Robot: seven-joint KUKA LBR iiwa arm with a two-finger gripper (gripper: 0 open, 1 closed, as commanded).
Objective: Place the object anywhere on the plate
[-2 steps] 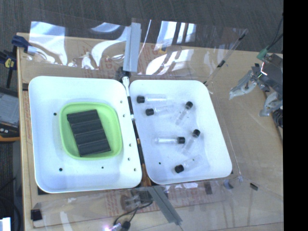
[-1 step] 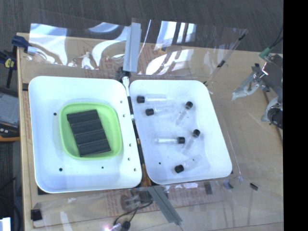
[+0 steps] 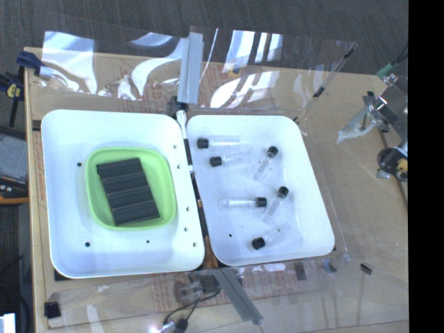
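A green plate (image 3: 164, 179) sits in the left white bin (image 3: 62, 241). On the plate lies a black ridged block (image 3: 127, 191). Several clear vials with black caps lie scattered in the right white bin (image 3: 305, 238), among them one near the top left (image 3: 218, 143), one in the middle (image 3: 243, 202) and one at the bottom (image 3: 267, 238). My gripper (image 3: 357, 127) hangs at the right, outside the bins over the bare bench, well clear of the vials. Nothing shows between its fingers.
Clear plastic walls stand behind and to the right of the bins. A grey bar (image 3: 189, 68) rises at the back between them. Clamps (image 3: 12, 89) and a dark device (image 3: 12, 165) sit at the left bench edge.
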